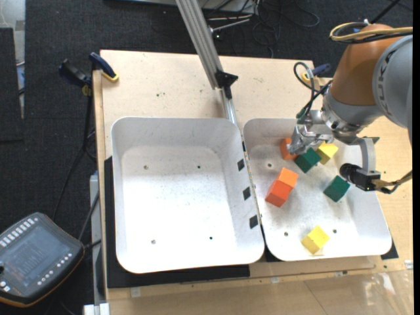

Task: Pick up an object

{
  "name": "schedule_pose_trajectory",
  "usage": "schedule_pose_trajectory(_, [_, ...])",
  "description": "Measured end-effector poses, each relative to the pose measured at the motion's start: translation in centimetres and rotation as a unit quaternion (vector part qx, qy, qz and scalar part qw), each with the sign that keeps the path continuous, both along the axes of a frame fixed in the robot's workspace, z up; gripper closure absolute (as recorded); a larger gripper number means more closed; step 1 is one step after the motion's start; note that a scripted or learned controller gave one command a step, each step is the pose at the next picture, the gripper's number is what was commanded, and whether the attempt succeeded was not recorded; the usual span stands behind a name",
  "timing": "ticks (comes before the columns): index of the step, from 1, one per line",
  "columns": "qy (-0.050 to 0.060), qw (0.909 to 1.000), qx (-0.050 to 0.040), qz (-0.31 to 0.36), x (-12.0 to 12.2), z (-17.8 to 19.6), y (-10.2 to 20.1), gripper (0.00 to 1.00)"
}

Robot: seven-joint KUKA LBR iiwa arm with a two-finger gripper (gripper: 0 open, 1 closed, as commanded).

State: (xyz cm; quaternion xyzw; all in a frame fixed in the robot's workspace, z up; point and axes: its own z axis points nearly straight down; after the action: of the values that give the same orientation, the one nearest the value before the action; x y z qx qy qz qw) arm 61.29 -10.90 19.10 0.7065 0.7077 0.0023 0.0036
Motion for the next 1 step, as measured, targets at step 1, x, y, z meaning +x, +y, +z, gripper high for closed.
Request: schedule_pose_trajectory(1, [0.002, 1.0000, 0.0003, 0.000, 0.12, 2.45, -0.01, 1.00])
